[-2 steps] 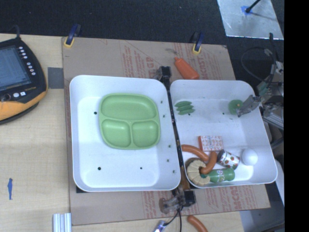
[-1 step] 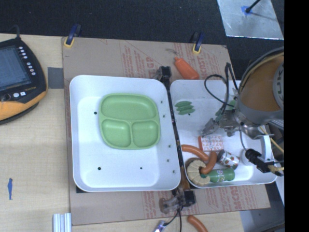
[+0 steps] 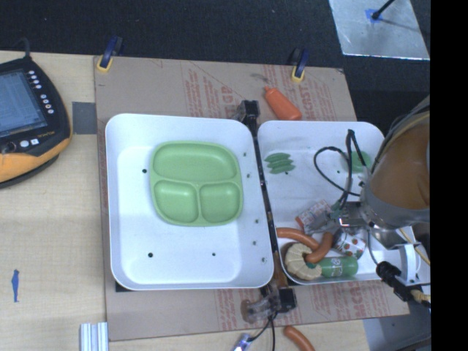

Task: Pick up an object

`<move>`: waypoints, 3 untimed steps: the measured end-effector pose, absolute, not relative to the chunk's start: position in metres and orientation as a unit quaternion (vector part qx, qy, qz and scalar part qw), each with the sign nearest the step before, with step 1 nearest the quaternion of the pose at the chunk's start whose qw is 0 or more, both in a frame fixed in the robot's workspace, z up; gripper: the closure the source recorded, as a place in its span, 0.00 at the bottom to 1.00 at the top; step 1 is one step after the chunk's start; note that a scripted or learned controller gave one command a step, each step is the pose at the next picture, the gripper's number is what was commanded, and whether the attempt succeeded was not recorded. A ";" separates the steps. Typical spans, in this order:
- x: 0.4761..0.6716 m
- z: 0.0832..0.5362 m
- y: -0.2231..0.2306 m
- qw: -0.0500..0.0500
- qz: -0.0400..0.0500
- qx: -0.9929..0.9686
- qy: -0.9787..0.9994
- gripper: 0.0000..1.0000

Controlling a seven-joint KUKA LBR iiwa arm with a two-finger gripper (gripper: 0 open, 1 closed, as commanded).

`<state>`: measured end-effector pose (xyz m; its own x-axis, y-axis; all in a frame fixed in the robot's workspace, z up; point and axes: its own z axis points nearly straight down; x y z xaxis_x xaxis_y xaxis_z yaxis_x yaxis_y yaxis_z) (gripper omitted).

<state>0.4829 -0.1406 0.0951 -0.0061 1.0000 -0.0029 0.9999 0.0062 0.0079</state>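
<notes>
The right bin (image 3: 307, 134) holds a heap of small things at its near end: an orange sausage (image 3: 294, 235), a second sausage (image 3: 322, 246) tilted over a round tan piece (image 3: 296, 260), a green bottle-shaped item (image 3: 335, 268), and a clear wrapped packet (image 3: 315, 212). A green leaf-like piece (image 3: 279, 163) lies farther back. The arm's orange-banded wrist (image 3: 404, 168) hangs over the bin's right side, and the gripper (image 3: 349, 225) is low over the heap beside the packet and sausages. Its tips are lost among cables and clutter.
The left bin (image 3: 128, 196) carries a green three-compartment plate (image 3: 196, 181). An orange carrot-like toy (image 3: 281, 104) lies behind the bins, another orange piece (image 3: 299, 336) in front. A teach pendant (image 3: 29, 119) sits at far left. A black cable (image 3: 330, 168) loops across the right bin.
</notes>
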 end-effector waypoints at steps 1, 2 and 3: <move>0.484 0.105 -0.140 0.004 0.002 0.702 0.712 1.00; 0.484 0.106 -0.140 0.004 0.002 0.702 0.712 0.00; 0.530 0.091 -0.138 -0.001 -0.002 0.704 0.710 0.00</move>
<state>0.5301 -0.1377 0.0914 -0.0077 1.0000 -0.0007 1.0000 0.0077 -0.0037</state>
